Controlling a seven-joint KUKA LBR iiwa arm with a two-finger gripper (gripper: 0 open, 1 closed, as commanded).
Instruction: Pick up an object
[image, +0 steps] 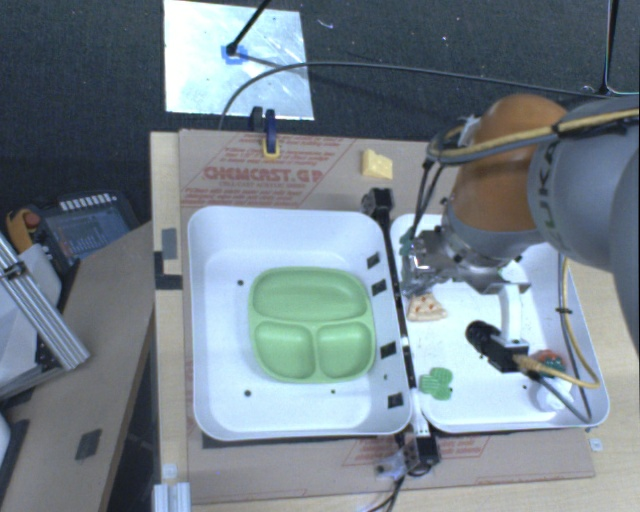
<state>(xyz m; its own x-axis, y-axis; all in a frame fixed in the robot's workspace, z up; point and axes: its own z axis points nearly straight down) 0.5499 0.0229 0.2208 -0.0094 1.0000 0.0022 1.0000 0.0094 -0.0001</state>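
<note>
Two shallow white bins sit side by side on the counter. The left bin (215, 330) carries a pale green three-compartment plastic plate (310, 325). The right bin (480, 405) holds a small tan-and-orange pizza-slice toy (427, 307) near its left wall, a small green plastic piece (436, 381) at its near left, and a small red-and-brown object (547, 357) toward its right side. All three appear to lie on the bin floor, so I judge the pick not yet made. The grey arm (590, 190) hangs over the right bin's far left part, with the jaws close above the pizza-slice toy. Whether they touch it, or stand open or closed, I cannot tell. Grasp and lift remain.
</note>
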